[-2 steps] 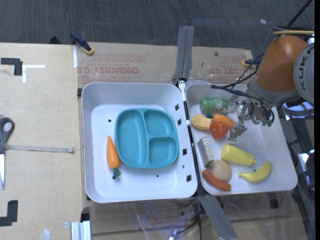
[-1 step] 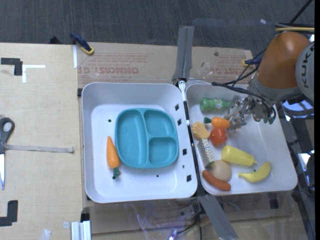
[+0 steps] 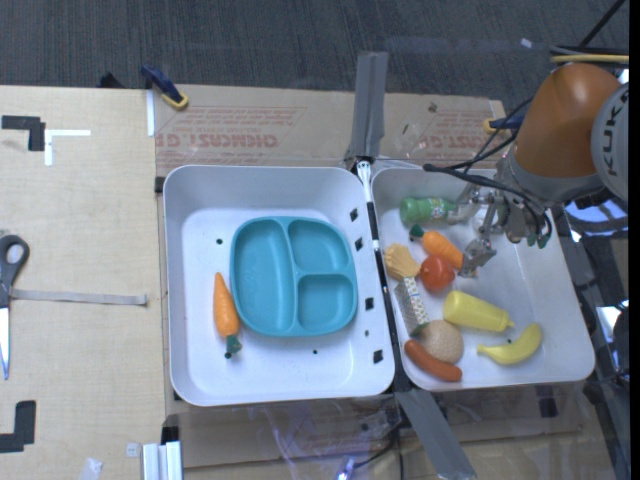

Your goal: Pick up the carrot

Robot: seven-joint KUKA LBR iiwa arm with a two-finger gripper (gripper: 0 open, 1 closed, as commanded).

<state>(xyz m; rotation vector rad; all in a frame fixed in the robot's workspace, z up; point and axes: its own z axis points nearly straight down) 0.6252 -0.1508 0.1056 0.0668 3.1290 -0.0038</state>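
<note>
While the gripper (image 3: 478, 256) hangs over the right bin (image 3: 560, 313), its fingers look close together with nothing visible between them, their tips just beside an orange piece (image 3: 441, 247) that could be a second carrot, though I cannot say for sure. One plain carrot (image 3: 225, 306) lies in the left bin (image 3: 185, 268), at about nine o'clock from the teal divided plate (image 3: 294, 276), just beside its rim, green stem end pointing toward six o'clock, well apart from the arm (image 3: 570, 118). Between them stand the plate and the two bin walls that meet in the middle. Crowded in the right bin are one green bottle (image 3: 428, 209) at twelve o'clock of the pile, one red tomato (image 3: 436, 273) touching the orange piece, one pale yellow ridged item (image 3: 401, 261) at nine o'clock of the tomato, one speckled grey stick (image 3: 413, 302) beneath it, one yellow squash-like piece (image 3: 477, 312), one banana (image 3: 512, 345) at five o'clock, one tan round lump (image 3: 440, 340), and one red sausage (image 3: 433, 362) at six o'clock by the front wall. Out on the bench (image 3: 80, 238) at nine o'clock lie one pair of scissors (image 3: 8, 298), and one blue and yellow clamp (image 3: 163, 84) sits at eleven o'clock near the cardboard (image 3: 250, 128).
</note>
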